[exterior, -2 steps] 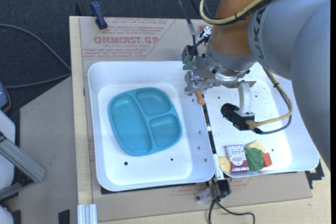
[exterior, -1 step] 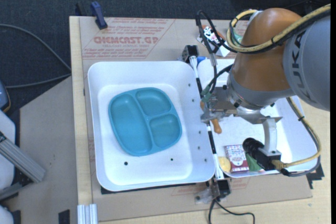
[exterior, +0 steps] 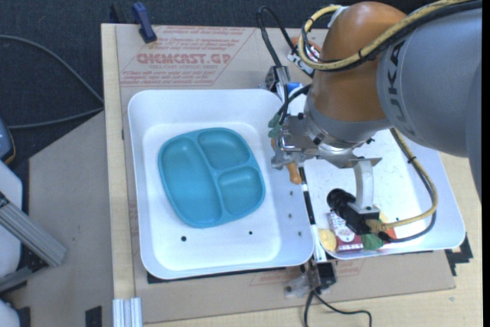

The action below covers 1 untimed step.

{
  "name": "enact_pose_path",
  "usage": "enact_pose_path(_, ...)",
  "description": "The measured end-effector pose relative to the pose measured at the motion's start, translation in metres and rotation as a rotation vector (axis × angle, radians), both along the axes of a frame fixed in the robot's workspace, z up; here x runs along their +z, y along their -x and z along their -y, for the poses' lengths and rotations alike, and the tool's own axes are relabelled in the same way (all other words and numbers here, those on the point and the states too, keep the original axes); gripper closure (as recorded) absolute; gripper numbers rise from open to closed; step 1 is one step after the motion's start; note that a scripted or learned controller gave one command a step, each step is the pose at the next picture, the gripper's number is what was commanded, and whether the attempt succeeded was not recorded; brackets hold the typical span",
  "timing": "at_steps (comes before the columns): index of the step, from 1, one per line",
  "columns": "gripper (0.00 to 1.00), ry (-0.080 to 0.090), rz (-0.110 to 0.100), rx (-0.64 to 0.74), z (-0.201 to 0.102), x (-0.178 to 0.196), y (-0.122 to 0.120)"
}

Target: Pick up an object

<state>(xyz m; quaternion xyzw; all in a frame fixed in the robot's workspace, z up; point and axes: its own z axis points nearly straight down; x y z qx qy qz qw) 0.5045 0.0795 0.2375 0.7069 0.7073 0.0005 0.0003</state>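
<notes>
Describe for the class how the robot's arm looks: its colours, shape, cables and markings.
The arm is thick, rounded and grey, with a glossy orange band above the wrist. Yellow and black cables loop over it. Dark lettering marks the grey casing. Its metal gripper sits below.

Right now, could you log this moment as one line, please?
arm: over right bin | blue tray: left bin | grasp: unconfirmed

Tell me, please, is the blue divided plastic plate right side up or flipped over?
Right side up: the blue divided plastic plate lies in the left white bin, its three hollows facing upward.
</notes>
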Motion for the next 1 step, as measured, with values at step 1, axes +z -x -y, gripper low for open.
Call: enact_pose_path(1,1.0,0.001,0.0,0.0,-0.0026,-0.0343,-0.0727)
